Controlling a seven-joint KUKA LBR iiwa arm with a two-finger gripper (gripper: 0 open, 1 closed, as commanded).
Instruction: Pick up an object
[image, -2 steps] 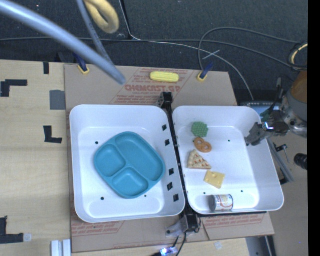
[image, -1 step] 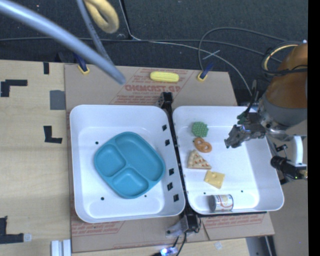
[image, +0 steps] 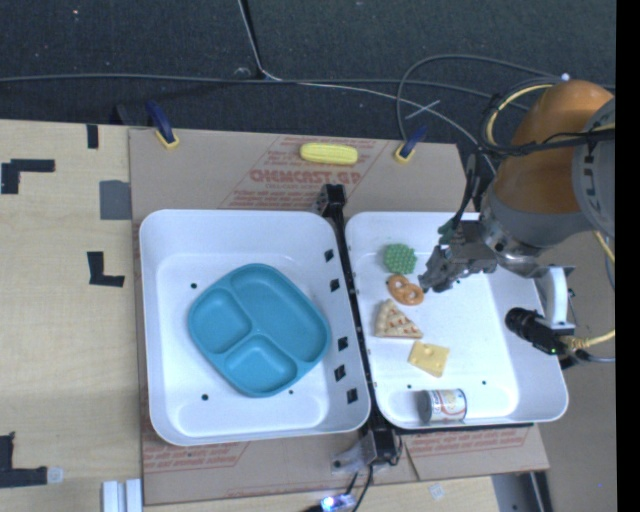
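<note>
Right of the frame's centre, the gripper (image: 436, 277) hangs low over the right bin (image: 520, 385), its tip just beside the pretzel (image: 405, 290); whether it is parted or closed I cannot tell. To pick cleanly, I would centre over the pretzel before closing, since the green piece (image: 400, 258) above and pizza slice (image: 396, 322) below lie near.

Blue divided plate (image: 259, 328) in left bin (image: 160, 300), corn cob (image: 328, 153) on cardboard (image: 220, 170)
</note>
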